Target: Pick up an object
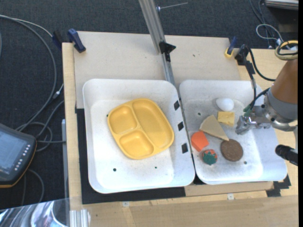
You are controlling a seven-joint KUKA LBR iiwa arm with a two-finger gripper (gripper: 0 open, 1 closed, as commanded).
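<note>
Yellow divided plate [140, 127] is lying in the left bin [94, 174]. In the right bin [265, 167], an orange block [199, 140], green-red toy [209, 157], tan wedge [214, 127], brown disc [231, 150], yellow cube [226, 117] and white egg [225, 103] are sitting clustered together. The hand [244, 125] is hovering just right of the cube and wedge; its opening cannot be told, and nothing is showing in its grip.

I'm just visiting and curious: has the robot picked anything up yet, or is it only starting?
Nothing looks lifted yet. The egg, cheese, wedge, orange block, brown disc and green-red piece all lie in the right bin. The gripper sits low beside the cheese. The pick itself remains.
</note>
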